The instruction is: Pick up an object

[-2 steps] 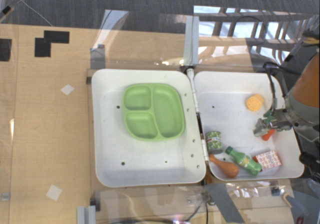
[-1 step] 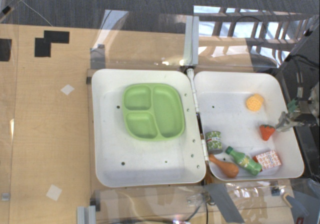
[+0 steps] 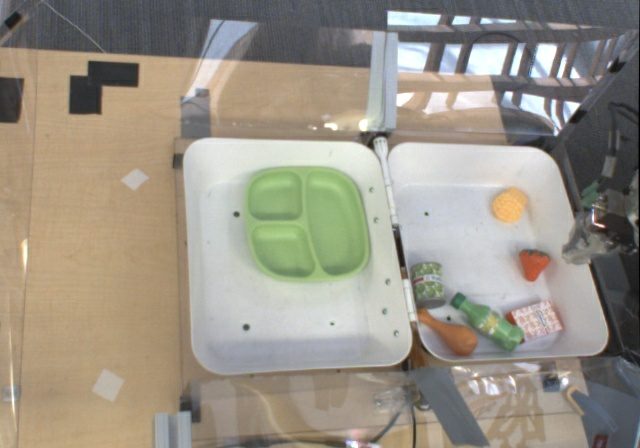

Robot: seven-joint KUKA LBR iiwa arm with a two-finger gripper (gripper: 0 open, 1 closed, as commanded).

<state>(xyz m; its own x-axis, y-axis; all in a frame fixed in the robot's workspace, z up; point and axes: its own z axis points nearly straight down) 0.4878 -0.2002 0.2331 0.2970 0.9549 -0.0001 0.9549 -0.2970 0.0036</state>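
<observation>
Nearest the lens, along the front wall of the right bin (image 3: 578, 348), lie a brown drumstick (image 3: 449, 332), a green bottle (image 3: 487, 323) tilted on its side and touching it, and a red-and-white packet (image 3: 534, 319) just beside the bottle. Behind them stands a small green can (image 3: 427, 281) — close to the divider. Farther back sit a strawberry (image 3: 534, 264) and a yellow ball (image 3: 509, 204), apart from each other. At the bin's right rim hangs the gripper (image 3: 583, 244) (finger state cannot be told), touching nothing visible. Beside it, the left bin (image 3: 215, 266) holds a green divided plate (image 3: 305, 223).
</observation>
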